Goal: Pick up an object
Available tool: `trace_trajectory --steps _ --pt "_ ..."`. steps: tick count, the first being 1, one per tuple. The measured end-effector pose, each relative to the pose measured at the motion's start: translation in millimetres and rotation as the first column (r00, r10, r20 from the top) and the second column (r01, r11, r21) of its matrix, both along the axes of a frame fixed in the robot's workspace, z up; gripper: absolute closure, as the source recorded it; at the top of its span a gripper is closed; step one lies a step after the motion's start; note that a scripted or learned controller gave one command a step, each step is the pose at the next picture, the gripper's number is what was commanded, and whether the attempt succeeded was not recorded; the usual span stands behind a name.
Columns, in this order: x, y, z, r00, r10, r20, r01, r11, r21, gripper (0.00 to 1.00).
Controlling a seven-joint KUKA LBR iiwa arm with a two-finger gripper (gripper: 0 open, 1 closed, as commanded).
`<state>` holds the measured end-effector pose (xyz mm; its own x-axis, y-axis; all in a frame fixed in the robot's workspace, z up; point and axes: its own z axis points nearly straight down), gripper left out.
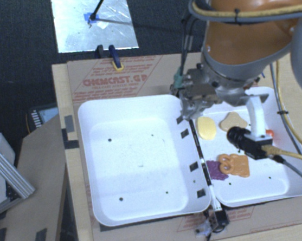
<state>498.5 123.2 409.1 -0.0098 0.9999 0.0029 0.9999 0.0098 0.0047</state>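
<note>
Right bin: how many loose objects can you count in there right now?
4 that I can make out: a yellow piece by the divider, a tan piece beside it, a purple piece and an orange pretzel-shaped piece nearer the front. The arm may hide others.

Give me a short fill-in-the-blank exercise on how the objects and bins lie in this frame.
1. The yellow object, the purple object and the orange pretzel-shaped object all lie in the ____ bin.
2. The purple object touches the ____ pretzel-shaped object.
3. The gripper hovers over the ____ between the two bins, by their far edge.

Missing words: right; orange; divide
</note>
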Motion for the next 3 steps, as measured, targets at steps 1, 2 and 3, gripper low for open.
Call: trace_trajectory --steps 1,2,3 --pt "-12.4 46.2 74.4 1.000 0.000 0.004 0.000 1.000 0.002 1.00" --pt "-11.5 43.4 81.4 1.000 -0.001 0.000 0.001 1.000 -0.001 1.00" --pt "-13.5 74.6 -41.1 1.000 -0.003 -0.016 0.003 1.000 -0.007 1.00"
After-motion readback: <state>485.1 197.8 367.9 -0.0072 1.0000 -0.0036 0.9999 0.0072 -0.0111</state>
